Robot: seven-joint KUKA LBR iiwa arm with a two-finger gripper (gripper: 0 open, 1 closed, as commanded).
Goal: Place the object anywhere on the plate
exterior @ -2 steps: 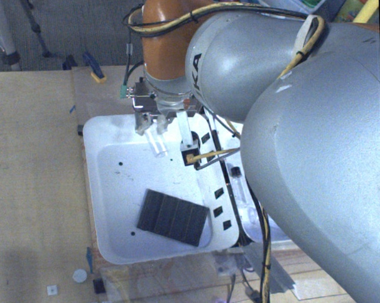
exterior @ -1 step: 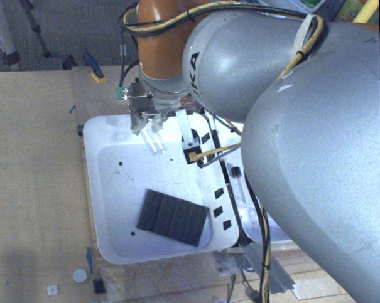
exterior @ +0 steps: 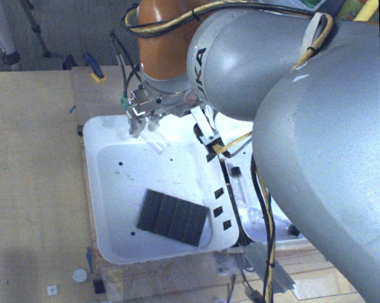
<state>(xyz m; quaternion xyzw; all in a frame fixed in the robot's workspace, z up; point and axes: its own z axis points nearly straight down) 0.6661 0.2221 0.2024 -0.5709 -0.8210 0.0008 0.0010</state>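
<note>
Down at the near edge of the wooden bench point(exterior: 34, 186), a small round grey disc point(exterior: 79, 275) sits just off the bin's corner. Up from there, the white bin point(exterior: 109, 239) curves round its near rim, and lying flat on its floor toward that near side is the dark ribbed plate point(exterior: 173, 217), a slatted rectangle turned at a slant, nothing resting on it. Past the plate the bin floor runs bare and white toward the far wall. There, over the far left part of the bin, hangs the gripper point(exterior: 146, 134), its pale translucent fingers point(exterior: 155, 140) pointing down at the floor; they look slightly parted with nothing visible between them. The object itself I can't pick out anywhere. Above the gripper sits the orange band point(exterior: 163, 36) of the wrist, and the big grey arm point(exterior: 315, 148) sweeps in from the right, covering the second bin.
</note>
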